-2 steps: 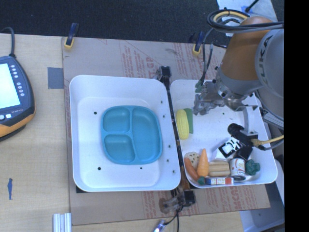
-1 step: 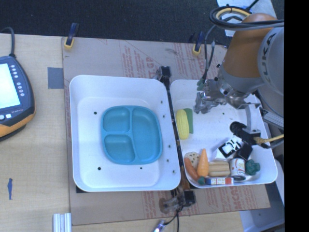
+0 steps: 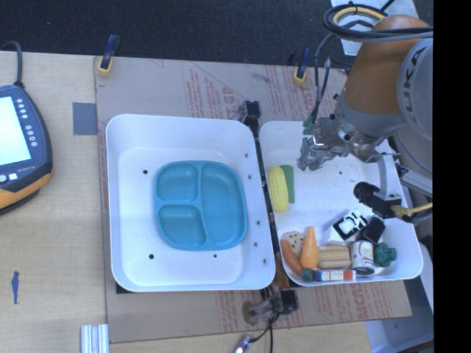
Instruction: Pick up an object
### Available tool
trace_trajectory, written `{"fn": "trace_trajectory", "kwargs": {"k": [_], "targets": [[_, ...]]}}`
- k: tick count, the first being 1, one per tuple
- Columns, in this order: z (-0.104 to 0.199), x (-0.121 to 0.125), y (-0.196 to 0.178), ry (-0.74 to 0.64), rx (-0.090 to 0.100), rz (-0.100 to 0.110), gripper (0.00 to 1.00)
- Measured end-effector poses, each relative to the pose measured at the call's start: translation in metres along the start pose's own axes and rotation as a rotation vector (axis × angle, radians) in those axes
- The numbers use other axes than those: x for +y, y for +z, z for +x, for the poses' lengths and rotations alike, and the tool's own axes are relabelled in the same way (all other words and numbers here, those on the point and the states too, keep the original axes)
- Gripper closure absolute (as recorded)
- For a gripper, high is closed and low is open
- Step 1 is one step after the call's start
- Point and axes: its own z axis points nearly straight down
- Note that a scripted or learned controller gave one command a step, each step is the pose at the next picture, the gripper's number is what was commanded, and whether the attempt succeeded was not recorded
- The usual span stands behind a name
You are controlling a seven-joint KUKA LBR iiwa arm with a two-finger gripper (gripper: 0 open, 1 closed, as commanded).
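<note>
Nearest the lens, at six o'clock, a small black cable clamp [image 3: 268, 307] sits on the brown cardboard sheet [image 3: 184, 79] that covers the pale wooden bench [image 3: 44, 256]. On that sheet lie two shallow white plastic bins side by side. At nine o'clock of the pair, the left white bin [image 3: 125, 197] carries a smooth blue plastic plate with three compartments [image 3: 200, 205]. The right white bin [image 3: 320, 197] holds a heap of toy food along its five o'clock rim: an orange plastic carrot [image 3: 310, 248], a tan hot-dog bun [image 3: 333, 256], a small tin can with a red label [image 3: 361, 256] and a green broccoli floret [image 3: 384, 254], with a black-and-white block [image 3: 356, 225] just above them. A knobbly yellow corn cob with a green husk [image 3: 280, 187] lies apart from the heap, near the bin's nine o'clock wall. Reaching in from three o'clock, the grey arm with its orange band [image 3: 375, 72] tilts down over the bin's twelve o'clock half, and the metal two-finger gripper [image 3: 313, 153] hangs above bare white floor, at two o'clock of the corn; how wide its fingers stand I cannot tell. At nine o'clock of the bench rests a grey and orange control pendant [image 3: 18, 145], and dark floor [image 3: 184, 9] lies beyond at twelve o'clock.
</note>
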Motion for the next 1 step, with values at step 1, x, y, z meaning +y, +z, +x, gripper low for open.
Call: {"fn": "trace_trajectory", "kwargs": {"k": [1], "targets": [[-0.0076,-0.0418,0.0314,0.009,-0.001,-0.006,1.0]]}}
